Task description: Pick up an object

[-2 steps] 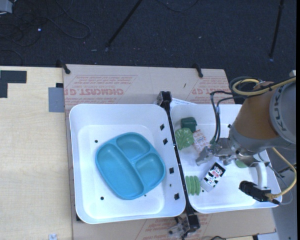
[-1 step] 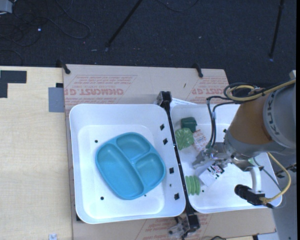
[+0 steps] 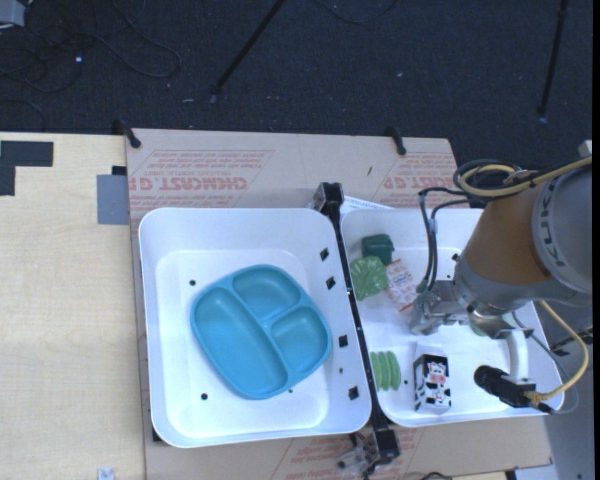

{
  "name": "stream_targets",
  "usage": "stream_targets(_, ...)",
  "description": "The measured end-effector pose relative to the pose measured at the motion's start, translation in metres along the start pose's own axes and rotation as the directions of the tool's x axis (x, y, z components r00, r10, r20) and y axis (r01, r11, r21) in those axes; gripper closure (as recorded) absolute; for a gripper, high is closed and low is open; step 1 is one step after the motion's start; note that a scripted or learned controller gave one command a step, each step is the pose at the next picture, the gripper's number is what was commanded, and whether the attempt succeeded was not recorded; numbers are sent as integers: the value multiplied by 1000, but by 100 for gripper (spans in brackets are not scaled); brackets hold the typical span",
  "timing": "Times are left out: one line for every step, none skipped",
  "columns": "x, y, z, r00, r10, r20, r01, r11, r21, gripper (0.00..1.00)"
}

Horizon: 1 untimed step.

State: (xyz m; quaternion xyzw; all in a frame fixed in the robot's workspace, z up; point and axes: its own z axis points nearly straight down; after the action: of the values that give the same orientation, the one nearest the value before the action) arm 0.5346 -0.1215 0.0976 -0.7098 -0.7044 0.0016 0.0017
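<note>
The left bin (image 3: 170, 238) held one thing, a blue divided plate (image 3: 260, 330), lying flat and turned at a slant across the floor of the bin.

The right bin (image 3: 410, 230) held all the small things I might pick. A dark green block (image 3: 378, 247) sat near the far wall, with a light green crumpled piece (image 3: 367, 276) just beside it. A small red-and-white packet (image 3: 400, 282) lay touching that piece; its print was too small to read. Nearer the front were a green ribbed piece (image 3: 385, 370) and a black-and-white box (image 3: 432, 383), close together.

My fingers (image 3: 427, 316) hung over the middle of the right bin, between the packet and the box. I could not tell whether they stood wide or narrow, and I saw nothing between them.

Both bins rested on a cardboard sheet (image 3: 280, 168) with red lettering printed upside down; I could not read it surely. The sheet lay on the pale desk (image 3: 50, 318). Beyond it, cables (image 3: 130, 58) trailed over a dark floor.
</note>
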Motion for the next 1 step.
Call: stream_targets(-7,6,-56,1000,-4,0,4,1000,-4,100)
